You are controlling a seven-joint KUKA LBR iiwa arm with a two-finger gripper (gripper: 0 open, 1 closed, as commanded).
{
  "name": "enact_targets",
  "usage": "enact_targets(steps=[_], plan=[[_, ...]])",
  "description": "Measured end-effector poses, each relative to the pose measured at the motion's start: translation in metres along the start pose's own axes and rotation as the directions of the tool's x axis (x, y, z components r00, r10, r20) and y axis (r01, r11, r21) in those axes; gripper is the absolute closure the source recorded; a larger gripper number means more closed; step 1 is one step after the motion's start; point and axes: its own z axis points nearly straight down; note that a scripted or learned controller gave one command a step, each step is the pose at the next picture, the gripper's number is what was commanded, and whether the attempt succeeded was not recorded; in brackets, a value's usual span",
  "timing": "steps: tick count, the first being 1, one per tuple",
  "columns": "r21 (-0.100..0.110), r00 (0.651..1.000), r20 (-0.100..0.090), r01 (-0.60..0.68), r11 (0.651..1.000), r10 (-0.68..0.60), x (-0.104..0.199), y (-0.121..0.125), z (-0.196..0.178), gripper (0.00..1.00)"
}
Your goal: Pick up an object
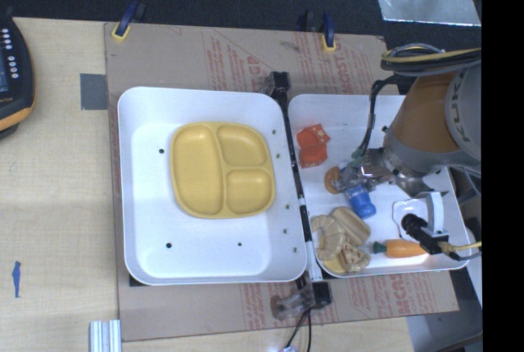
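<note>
Nearest me in the right bin [304, 109] I see a tan wooden piece [344, 237] and an orange carrot-like toy [401, 249]. My arm [430, 117] reaches in from the right, its pincer [358, 175] low over a blue object [360, 201]; its opening I cannot tell. Farther left lies a red object [312, 145]. Left bin [135, 178] holds a yellow divided plate [221, 169].

Yellow divided plate [222, 169] lying flat in the left bin [143, 252]. Brown board [205, 56] under both bins, held by blue clamps [327, 31] on the desk [49, 203]. Black pendant [12, 72] at far left.
</note>
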Motion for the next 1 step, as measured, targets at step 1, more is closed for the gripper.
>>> enact_targets(steps=[1], plan=[[-0.005, 1.0, -0.004, 0.002, 1.0, -0.002, 0.0443, 0.0213, -0.1043, 1.0]])
